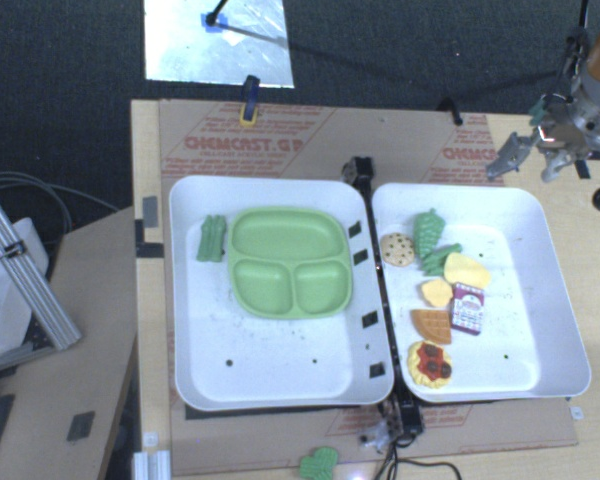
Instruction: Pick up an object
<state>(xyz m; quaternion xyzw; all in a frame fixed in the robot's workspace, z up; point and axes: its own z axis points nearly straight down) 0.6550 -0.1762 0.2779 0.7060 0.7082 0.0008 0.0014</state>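
Grey tool (pixel 528 160) hangs spread wide, holding nothing, beyond the right bin (pixel 555 258).

- The arm (pixel 592 78) reaches in at the upper right, wrist tilted down and leftward;
- the gripper (pixel 528 156) hangs in the air, fingers spread apart, one (pixel 505 158) leftward, one (pixel 557 165) lower right;
- nothing sits between them.

Open room in rt bin (pixel 540 268) right half
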